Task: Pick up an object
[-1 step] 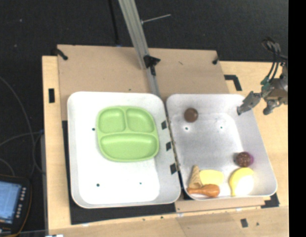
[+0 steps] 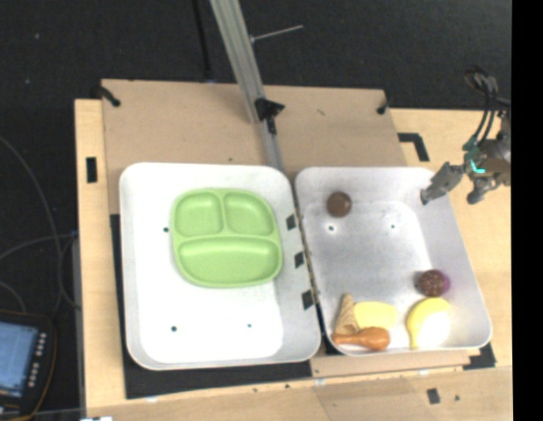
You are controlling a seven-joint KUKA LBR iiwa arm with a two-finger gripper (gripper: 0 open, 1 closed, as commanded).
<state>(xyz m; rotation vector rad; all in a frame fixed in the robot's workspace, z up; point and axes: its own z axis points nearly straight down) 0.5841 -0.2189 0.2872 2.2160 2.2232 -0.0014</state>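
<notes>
Right bin [image 2: 376, 191] as ref.
- Gripper [image 2: 459, 185]: just outside bin's upper-right corner, over bench; fingers spread, pinching nothing.
- Brown ball [image 2: 339, 203]: inside, upper-left area.
- Dark red ball [image 2: 432, 281]: inside, lower right.
- Yellow lemon [image 2: 429, 321]: lower-right corner.
- Yellow block [image 2: 375, 314], orange carrot [image 2: 366, 338], cone [image 2: 346, 312]: bottom edge, clustered.
- Green divided plate [image 2: 226, 238]: in left bin [image 2: 148, 323], beside ref.

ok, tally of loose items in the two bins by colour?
Green: 1, divided plate, left bin
Brown: 1, ball
Purple: 1, ball
Yellow: 2, block, round piece
Orange: 1, piece
Tan: 1, wedge
Total: 7
</notes>
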